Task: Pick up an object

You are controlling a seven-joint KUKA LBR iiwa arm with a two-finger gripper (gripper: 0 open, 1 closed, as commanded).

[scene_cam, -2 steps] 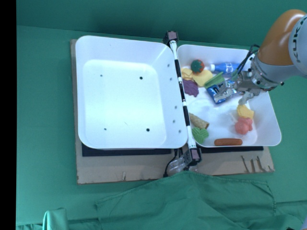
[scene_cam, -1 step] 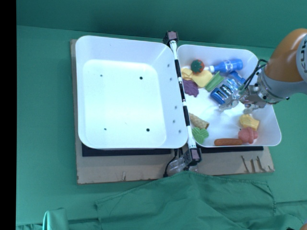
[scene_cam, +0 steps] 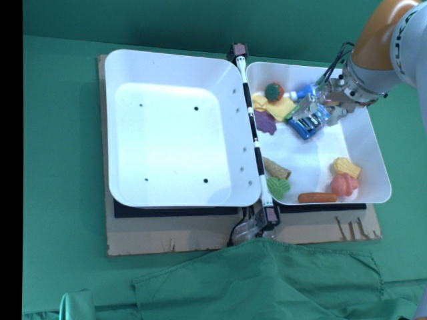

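Blue plastic is what I have under the jaws (scene_cam: pixel 311 114): a blue block-like toy (scene_cam: pixel 308 123) lying in the upper part of the right bin (scene_cam: pixel 373 153), just beside a yellow piece (scene_cam: pixel 281 107) and a small red-and-green item (scene_cam: pixel 273 91). The toy sits directly below and slightly left of the fingertips, touching or nearly so, its long axis running diagonally from lower left to upper right. I cannot tell from this slanted view whether the jaws are spread or closed on it; the fingers blur into the toy. The arm (scene_cam: pixel 390 35) comes in from the right over the bin's far corner, wrist tipped down toward the pile. Judging from this, the grasp is at contact stage, with nothing lifted yet.
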